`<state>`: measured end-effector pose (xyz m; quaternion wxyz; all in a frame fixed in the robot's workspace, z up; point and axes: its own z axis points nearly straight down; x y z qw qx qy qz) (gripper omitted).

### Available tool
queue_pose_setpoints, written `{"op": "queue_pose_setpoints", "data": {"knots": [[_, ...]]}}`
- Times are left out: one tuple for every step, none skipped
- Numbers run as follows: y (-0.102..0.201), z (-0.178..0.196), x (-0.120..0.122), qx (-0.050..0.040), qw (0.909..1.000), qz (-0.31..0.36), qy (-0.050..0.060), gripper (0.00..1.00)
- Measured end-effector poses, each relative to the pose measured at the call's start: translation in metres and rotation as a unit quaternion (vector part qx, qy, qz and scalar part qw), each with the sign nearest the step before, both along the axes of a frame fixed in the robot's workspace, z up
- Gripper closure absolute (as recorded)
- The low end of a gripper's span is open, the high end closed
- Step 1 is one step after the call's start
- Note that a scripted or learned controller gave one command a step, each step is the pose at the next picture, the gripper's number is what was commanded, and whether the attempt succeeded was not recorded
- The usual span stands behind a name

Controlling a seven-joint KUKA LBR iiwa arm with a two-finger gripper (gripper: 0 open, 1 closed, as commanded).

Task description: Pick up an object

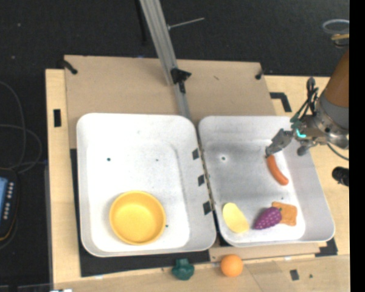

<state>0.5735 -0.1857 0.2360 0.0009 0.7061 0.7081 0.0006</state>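
On the tan bench (146, 87), two white bins (140, 139).

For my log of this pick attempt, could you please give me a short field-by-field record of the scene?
left bin: yellow bowl
right bin: orange sausage, yellow lemon, purple grapes, orange piece
bench front edge: orange ball, green toy
gripper: above the sausage's upper end, holding nothing
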Motion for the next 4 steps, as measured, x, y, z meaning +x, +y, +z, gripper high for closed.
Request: {"op": "queue_pose_setpoints", "data": {"knots": [[0.005, -0.059, -0.001, -0.0002, 1.0, -0.001, 0.002, 0.0], [0.002, -0.122, -0.003, 0.0, 1.0, -0.002, 0.003, 0.0], [0.001, -0.136, -0.004, -0.0008, 1.0, -0.002, 0.002, 0.0], [0.0, -0.124, -0.002, -0.0008, 1.0, -0.004, -0.001, 1.0]]}}
